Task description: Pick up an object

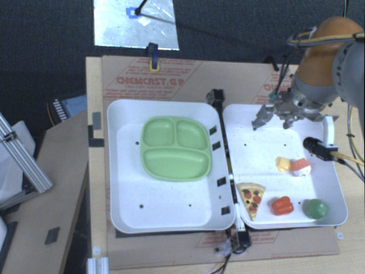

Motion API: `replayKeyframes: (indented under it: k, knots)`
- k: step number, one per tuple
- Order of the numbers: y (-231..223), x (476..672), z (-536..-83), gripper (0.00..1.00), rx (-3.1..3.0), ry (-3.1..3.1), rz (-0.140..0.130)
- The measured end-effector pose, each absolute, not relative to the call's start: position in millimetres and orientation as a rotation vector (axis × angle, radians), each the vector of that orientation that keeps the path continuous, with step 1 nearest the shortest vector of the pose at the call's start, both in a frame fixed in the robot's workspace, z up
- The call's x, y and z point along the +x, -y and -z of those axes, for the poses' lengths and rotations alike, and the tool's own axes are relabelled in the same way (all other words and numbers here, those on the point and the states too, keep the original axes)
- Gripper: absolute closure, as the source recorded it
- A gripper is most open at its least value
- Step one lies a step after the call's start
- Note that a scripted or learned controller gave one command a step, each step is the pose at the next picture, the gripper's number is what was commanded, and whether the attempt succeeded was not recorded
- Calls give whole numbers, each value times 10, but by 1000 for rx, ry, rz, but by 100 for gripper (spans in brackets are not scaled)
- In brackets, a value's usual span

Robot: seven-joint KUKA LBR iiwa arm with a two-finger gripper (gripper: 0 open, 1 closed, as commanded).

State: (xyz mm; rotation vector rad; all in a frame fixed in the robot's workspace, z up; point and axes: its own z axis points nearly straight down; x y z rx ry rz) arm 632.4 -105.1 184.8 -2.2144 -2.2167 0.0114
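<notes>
The tool point(275, 117) hangs over the far part of the right bin point(251, 153), near its back wall, below the grey wrist and the orange band point(322, 53). Its two dark fingers are spread apart with nothing between them.

The things to pick lie nearer the camera, all well apart from the tool. Closest to it is a small yellow and red-white piece point(292, 165), toward the bin's right side. Along the near edge lie a pizza slice point(251, 198), a red pepper point(282, 205) just beside it, and a green round fruit point(315, 208) in the near right corner.

The left bin point(122, 153) holds a green divided plate point(174, 148). Both bins sit on a cardboard sheet point(171, 76) on the desk.
</notes>
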Motion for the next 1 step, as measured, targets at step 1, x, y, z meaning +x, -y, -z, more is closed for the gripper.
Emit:
replayKeyframes:
  k: [1]
  knots:
    - [1050, 6354, -1921, 0, -2219, 2225, 1]
